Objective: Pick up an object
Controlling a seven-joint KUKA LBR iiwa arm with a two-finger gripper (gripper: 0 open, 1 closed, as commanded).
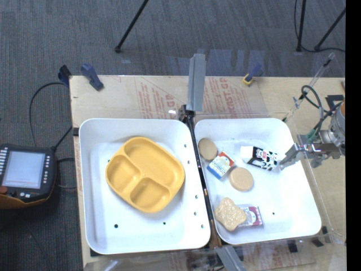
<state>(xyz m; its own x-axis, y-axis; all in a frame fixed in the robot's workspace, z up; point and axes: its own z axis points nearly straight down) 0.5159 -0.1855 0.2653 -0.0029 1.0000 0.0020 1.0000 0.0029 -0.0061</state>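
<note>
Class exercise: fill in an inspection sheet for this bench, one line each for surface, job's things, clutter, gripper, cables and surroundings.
Surface: bench bearing left bin and right bin.
Job's things: right bin holds two round cookies, a small carton, a cow-print box, toast overlapping a packet.
Clutter: yellow tray in left bin; clamps on bench edge.
Gripper: gripper at right bin's right rim, holding nothing.
Cables: black cable to pendant; wires on arm.
Surroundings: carpet, tripod legs.
</note>
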